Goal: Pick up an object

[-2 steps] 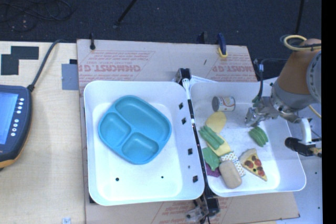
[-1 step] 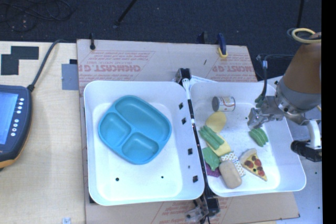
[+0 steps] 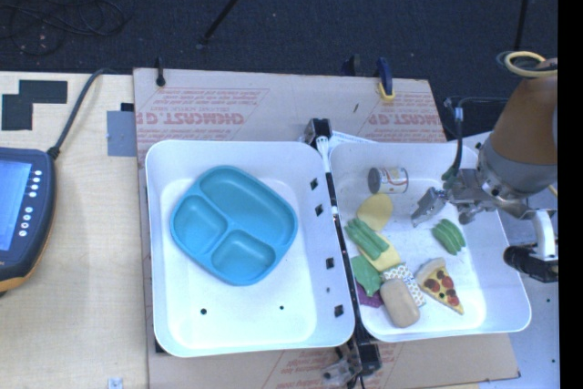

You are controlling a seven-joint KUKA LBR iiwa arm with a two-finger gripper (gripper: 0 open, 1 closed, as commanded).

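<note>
Item: right bin, white, shallow, on the tabletop.

Contents: small can on its side near the far wall; pale yellow round piece just below it; green ridged vegetable lying diagonally by the divider; yellow block touching it; bread-coloured loaf near the front wall; pizza slice to its right; small green pod, alone toward the bin's right half.

Item: left bin. Contents: blue divided plate.

Item: end effector, reaching in from the right, over the right bin. Fingers appear spread apart, nothing between them.

Key relation: the green pod lies just beside and slightly toward the front of the end effector, closest of all objects. Its long axis runs diagonally, from far-left to near-right. Judged the likeliest target; a short descent with the fingers straddling its narrow width would suit.
</note>
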